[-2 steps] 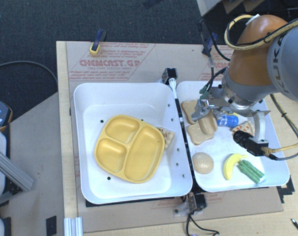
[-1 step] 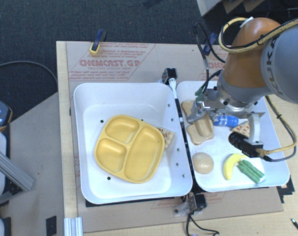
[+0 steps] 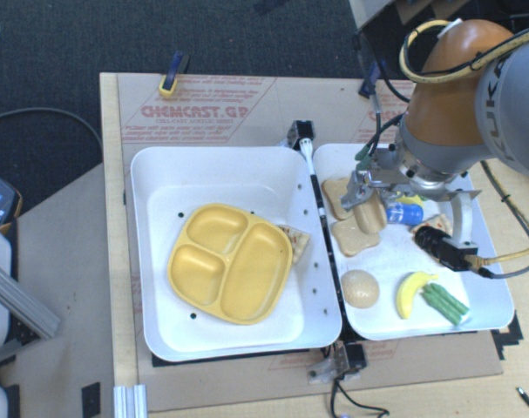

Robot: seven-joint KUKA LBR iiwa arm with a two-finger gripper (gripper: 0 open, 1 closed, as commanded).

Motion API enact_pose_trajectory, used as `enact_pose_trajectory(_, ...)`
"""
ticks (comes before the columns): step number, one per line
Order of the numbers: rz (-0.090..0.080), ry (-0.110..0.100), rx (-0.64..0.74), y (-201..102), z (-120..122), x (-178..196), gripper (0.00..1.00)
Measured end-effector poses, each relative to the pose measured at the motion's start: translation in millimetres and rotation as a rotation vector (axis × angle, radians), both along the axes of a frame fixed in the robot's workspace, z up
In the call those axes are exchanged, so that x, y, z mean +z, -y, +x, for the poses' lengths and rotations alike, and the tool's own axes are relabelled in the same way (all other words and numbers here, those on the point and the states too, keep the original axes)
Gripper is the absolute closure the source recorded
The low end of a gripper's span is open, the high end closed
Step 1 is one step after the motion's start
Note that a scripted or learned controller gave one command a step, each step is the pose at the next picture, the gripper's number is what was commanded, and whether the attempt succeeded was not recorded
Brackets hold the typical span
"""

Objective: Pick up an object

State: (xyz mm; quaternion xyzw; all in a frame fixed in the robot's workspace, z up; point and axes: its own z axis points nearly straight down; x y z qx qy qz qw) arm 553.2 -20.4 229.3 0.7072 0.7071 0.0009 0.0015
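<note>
My gripper (image 3: 362, 192) hangs low over the left part of the right bin (image 3: 491, 294), directly above a cluster of tan bread slices (image 3: 353, 236). One tan piece (image 3: 369, 216) sits right under the gripper, and I cannot tell whether it is gripped or just lying there. A blue and white bottle (image 3: 407, 212) lies just to the right of the gripper. Nearer the front of this bin are a round tan bun (image 3: 361, 288), a yellow banana (image 3: 410, 291) and a green vegetable (image 3: 444, 302).
The left bin (image 3: 159, 181) holds a yellow divided plate (image 3: 231, 261) with a small tan wedge (image 3: 297, 239) at its right edge. A black cable fitting (image 3: 440, 244) hangs from the arm over the right bin. A yellow-blue clamp (image 3: 171, 77) sits at the board's back edge.
</note>
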Motion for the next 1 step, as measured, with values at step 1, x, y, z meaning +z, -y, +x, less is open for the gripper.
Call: enact_pose_trajectory(1,0.002,-0.007,0.001,-12.1,-5.7,-14.6,1.00)
